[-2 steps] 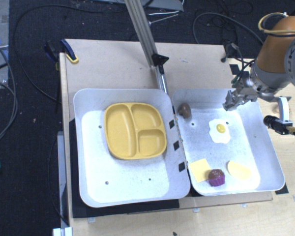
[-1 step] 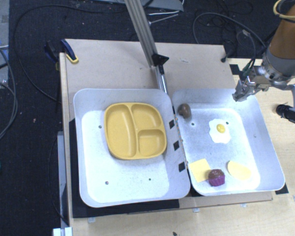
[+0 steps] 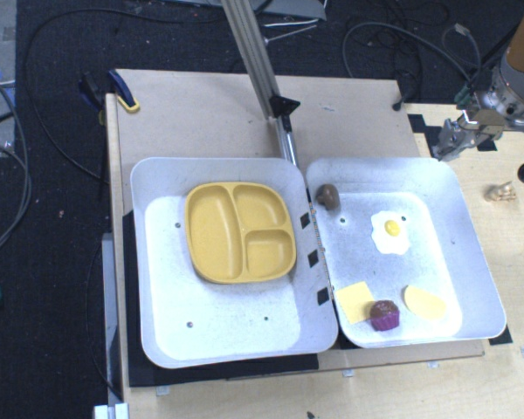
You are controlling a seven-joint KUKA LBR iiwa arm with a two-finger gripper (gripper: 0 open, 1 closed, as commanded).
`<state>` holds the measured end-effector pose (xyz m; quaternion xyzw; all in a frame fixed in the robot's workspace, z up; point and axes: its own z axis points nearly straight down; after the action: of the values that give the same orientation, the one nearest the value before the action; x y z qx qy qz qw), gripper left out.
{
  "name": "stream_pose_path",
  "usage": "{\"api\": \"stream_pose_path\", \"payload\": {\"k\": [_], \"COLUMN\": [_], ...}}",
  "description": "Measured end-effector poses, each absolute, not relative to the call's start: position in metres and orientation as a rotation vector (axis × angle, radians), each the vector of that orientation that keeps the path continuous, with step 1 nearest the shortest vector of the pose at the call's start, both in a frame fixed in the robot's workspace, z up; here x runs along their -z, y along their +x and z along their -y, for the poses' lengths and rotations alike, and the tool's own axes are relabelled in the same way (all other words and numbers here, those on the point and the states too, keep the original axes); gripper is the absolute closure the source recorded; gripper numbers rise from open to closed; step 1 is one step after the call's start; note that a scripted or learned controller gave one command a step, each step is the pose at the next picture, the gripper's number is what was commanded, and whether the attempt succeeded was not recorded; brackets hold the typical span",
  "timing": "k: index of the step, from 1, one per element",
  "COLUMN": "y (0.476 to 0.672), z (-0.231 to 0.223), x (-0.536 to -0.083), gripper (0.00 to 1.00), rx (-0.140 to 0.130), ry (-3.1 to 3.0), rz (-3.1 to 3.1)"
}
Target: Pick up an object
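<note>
Here the claw (image 3: 451, 138) hangs over the table (image 3: 349, 112) just beyond the far right corner of the right bin (image 3: 472, 260); whether it is wide or narrow I cannot tell. Inside that bin lie 5 things: a brown lump (image 3: 327, 196) at the far left, a fried egg (image 3: 390, 232) in the middle, and along the near side a yellow square (image 3: 355, 301), a purple piece (image 3: 384, 314) and a yellow oval (image 3: 424, 303). The left bin (image 3: 157, 321) carries a yellow divided plate (image 3: 241, 231).
</note>
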<state>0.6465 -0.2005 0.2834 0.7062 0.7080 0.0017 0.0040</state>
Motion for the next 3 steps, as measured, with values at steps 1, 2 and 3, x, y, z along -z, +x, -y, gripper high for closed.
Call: {"api": "stream_pose_path", "payload": {"k": [1, 2, 3], "y": [0.630, 0.611, 0.590], "z": [0.146, 0.093, 0.042], "x": [-0.285, -0.284, -0.281], "gripper": [1.00, 1.00, 1.00], "rx": [-0.002, 0.000, 0.001], "ry": [2.214, 2.215, 2.215], "rz": [-2.230, -2.230, -2.231]}}
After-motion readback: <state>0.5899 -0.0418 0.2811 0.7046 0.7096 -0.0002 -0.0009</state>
